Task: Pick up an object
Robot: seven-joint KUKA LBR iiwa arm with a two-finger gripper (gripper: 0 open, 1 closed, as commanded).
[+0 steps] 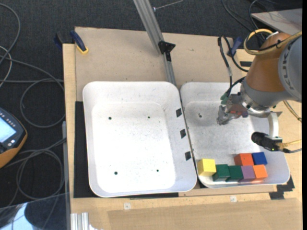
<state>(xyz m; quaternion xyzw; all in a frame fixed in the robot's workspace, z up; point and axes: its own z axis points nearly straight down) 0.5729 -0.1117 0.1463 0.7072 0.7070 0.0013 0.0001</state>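
White shallow plastic bins, left (129, 138) and right (216, 133), share a wooden bench (120, 51), the grey orange-banded arm's gripper (225, 116), its state impossible to tell, hovering over the right bin's floor, apart from coloured blocks (235, 168) clustered along its near edge.

One fixed camera looks down slantwise on both bins (129, 143) from above.

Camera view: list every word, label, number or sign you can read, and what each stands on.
None can be read.
Handheld device at the left edge: its lit screen is too small and blurred to read.
Coloured blocks, both bins and the arm bear no visible text.
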